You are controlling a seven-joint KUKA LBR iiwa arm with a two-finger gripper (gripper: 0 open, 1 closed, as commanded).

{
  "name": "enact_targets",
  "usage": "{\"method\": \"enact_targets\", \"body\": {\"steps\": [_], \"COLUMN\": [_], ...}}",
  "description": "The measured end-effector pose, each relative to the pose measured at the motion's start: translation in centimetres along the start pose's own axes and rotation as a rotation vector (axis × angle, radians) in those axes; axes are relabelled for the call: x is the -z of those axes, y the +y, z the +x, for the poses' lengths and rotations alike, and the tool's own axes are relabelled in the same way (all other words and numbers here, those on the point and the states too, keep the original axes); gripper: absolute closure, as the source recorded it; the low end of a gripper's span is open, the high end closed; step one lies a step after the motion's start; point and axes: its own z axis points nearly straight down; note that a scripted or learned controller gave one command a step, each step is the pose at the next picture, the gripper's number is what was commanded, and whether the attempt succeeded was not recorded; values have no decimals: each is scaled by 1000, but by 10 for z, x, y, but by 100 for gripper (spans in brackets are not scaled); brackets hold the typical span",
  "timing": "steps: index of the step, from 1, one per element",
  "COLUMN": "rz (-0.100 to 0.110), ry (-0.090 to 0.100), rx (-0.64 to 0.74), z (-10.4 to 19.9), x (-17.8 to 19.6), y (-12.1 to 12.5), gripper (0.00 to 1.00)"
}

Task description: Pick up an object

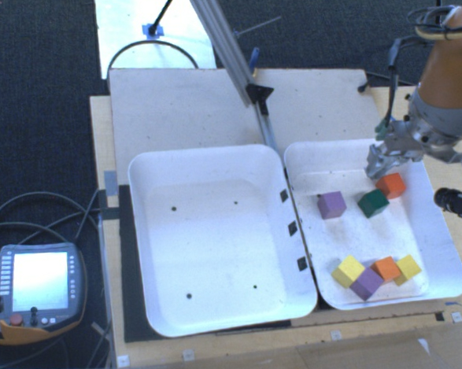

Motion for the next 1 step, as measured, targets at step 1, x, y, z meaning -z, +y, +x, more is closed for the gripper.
{"method": "enact_targets", "body": {"steps": [1], "rz": [1], "ry": [1], "rx": [1], "z": [50], "x": [-13], "y": [-1], "gripper": [100]}}
